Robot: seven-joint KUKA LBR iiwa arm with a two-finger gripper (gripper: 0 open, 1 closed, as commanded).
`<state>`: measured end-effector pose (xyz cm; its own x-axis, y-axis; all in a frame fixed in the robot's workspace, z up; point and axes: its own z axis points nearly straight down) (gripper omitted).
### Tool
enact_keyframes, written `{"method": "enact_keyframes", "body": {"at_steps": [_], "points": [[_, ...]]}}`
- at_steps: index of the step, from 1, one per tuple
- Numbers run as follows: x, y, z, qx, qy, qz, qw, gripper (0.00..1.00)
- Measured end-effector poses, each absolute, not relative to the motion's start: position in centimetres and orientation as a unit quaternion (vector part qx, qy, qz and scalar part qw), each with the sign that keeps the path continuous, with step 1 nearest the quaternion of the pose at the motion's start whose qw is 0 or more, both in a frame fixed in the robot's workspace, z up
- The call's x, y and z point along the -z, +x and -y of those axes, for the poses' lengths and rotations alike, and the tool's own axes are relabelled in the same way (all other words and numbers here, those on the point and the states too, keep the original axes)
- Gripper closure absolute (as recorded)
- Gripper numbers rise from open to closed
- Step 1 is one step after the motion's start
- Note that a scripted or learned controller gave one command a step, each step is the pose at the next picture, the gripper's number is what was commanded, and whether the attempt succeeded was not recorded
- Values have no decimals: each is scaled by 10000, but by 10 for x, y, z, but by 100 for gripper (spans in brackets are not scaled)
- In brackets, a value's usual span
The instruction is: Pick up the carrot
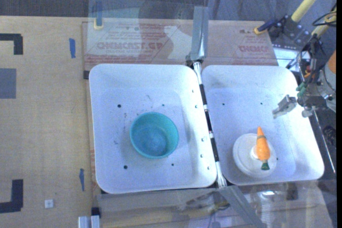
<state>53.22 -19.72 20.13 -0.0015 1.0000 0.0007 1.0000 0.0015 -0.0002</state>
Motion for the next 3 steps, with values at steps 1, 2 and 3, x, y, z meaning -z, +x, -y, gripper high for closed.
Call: {"method": "enact_keyframes", "body": {"at_steps": [1,2,3], "points": [[-88,498,181,27,-7251,6887,-34,0],[-99,498,182,44,-7261,6875,-49,100],[-99,498,182,43,-7261,6876,-49,0]]}}
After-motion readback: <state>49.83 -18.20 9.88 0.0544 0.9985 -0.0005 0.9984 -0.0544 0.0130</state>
